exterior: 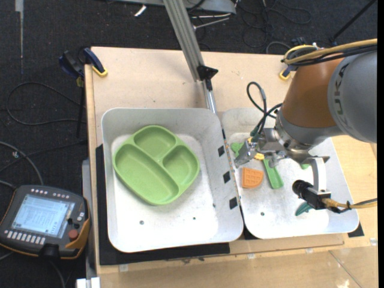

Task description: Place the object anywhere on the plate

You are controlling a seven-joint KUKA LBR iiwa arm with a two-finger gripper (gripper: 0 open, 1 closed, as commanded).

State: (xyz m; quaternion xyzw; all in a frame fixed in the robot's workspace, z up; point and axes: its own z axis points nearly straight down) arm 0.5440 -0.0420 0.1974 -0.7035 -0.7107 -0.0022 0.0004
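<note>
Nearest the lens, a teach pendant (42, 218) with a lit screen rests off the bench's left corner, out of the working area. On the bench, two shallow white bins sit side by side: the left bin (174, 233) carries a green divided plate (156, 164), three compartments facing up and unoccupied, positioned as the drop point. The right bin (282, 224) serves as the pick area, and the grey-and-orange arm (324, 98) leans over it from the right. Its gripper (252, 149) hangs low near the bin's left wall, just above an orange waffle-textured piece (252, 178) that looks like the likely object; whether the claw is wide or narrow cannot be told from this angle. That orange piece lies flat on the bin floor, small and wedge-shaped with a gridded face. A green stick-like item (273, 176) lies just beside it, and a teal scrap (303, 208) sits nearer the front edge. Nothing has reached the plate yet.
</note>
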